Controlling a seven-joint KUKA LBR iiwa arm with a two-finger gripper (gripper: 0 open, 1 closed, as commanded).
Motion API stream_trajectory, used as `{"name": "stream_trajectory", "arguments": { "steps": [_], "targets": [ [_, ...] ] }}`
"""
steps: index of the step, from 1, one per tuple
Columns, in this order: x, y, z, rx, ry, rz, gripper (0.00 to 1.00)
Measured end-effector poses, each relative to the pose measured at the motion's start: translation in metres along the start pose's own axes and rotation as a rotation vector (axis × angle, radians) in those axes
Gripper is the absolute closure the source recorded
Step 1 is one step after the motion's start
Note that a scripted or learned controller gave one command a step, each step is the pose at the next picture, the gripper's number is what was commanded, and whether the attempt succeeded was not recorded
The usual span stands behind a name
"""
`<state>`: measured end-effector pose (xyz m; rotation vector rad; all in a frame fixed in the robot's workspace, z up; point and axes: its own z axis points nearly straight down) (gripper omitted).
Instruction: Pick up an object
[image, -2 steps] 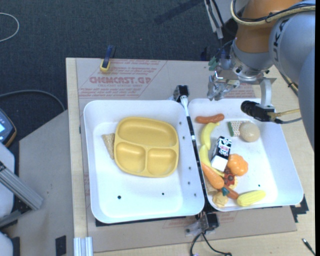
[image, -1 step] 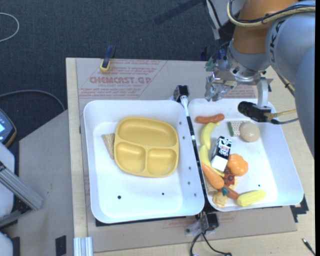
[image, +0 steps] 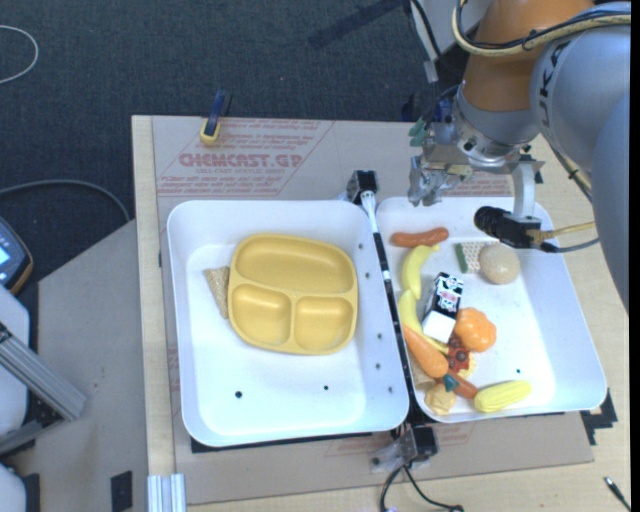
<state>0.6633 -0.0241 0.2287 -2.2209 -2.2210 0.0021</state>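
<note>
Overhead, the grey arm (image: 590, 70) reaches in from the right, its orange band bent over the wrist, and the claw (image: 430, 190) points down at the far rim of the right bin (image: 570, 330). The nearest thing to the claw is a red-orange toy sausage (image: 420, 238), lying just on the near side of it. A little further the same way is a banana (image: 410, 282). Beyond the banana are a black-and-white carton (image: 446, 296), an orange toy pepper (image: 476, 330), a carrot (image: 424, 352) and, furthest from the claw, a yellow corn cob (image: 502, 395). A beige rounded piece (image: 498, 264) sits off to the claw's near right. Well away to the left, across the bins' shared edge, the left bin (image: 200, 400) holds a yellow divided plate (image: 293, 293) partly covering a tan cracker (image: 215, 285). How far open the claw is cannot be told from this angle, and nothing shows in its grip.
</note>
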Motion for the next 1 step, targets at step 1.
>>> {"name": "stream_trajectory", "arguments": {
  "steps": [1],
  "targets": [
    [-0.0034, -0.0044, -0.005, 0.0, 0.0, 0.0, 1.0]
  ]
}}
